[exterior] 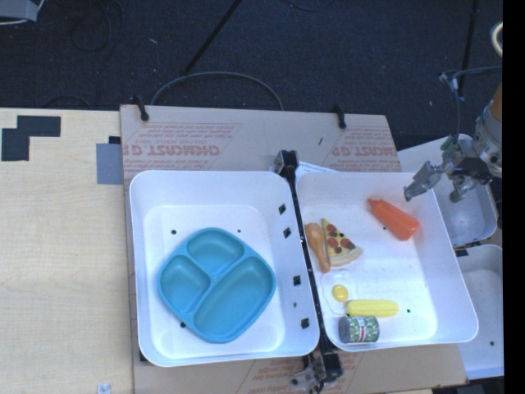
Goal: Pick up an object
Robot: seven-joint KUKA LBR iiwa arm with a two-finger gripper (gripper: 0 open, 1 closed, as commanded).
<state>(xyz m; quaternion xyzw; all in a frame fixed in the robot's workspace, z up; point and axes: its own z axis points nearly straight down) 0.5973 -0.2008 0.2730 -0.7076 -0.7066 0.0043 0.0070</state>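
The right bin holds several toy foods. An orange carrot lies at its upper right. A pizza slice and a hot dog bun rest by the divider. Lower down are a small yellow piece, a corn cob and a green can on its side. My gripper hangs over the bin's upper right rim, up and to the right of the carrot. It is open, with nothing between its fingers.
A blue divided plate lies in the left bin. Black clips join the bins along the middle. A metal fixture stands right of the right bin, below the arm.
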